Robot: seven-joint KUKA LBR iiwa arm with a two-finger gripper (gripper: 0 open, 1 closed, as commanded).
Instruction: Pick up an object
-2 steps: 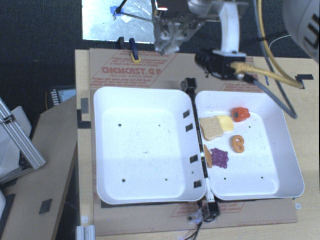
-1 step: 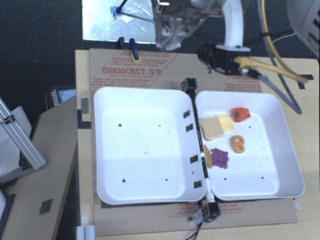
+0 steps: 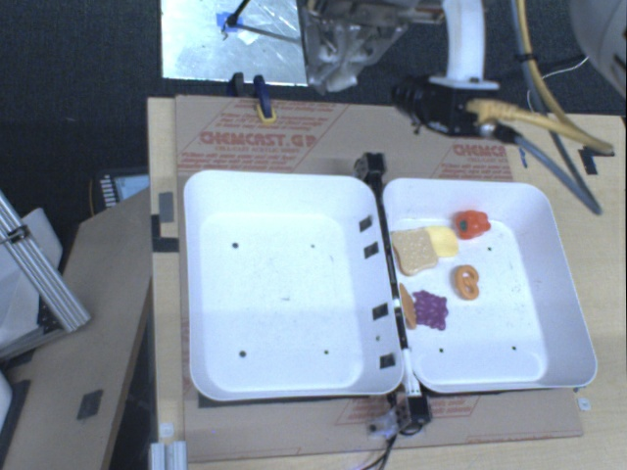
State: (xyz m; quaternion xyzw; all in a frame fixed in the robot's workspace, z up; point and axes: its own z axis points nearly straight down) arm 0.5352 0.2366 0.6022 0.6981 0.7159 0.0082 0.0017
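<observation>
The right bin (image 3: pixel 549 262) holds several toy foods near its left side. A red pepper (image 3: pixel 471 223) lies toward the back, next to a yellow cheese slice (image 3: pixel 444 242) and a tan slice of bread (image 3: pixel 415 251). An orange pretzel (image 3: pixel 466 282) sits in the middle, and purple grapes (image 3: pixel 430 309) lie in front of the bread. A thin orange piece (image 3: pixel 406 305) leans by the bin's left wall. My gripper (image 3: pixel 338 62) hangs high at the top of the view, beyond the bins and well apart from every object, with nothing seen between its fingers.
The left bin (image 3: pixel 211 351) stands beside the right one on a cardboard sheet (image 3: pixel 265 135). Black clips (image 3: pixel 370 166) join the bins along the shared wall. Yellow and grey cables (image 3: pixel 534 120) cross the back right. A shiny metal plate (image 3: pixel 230 27) lies at the back left.
</observation>
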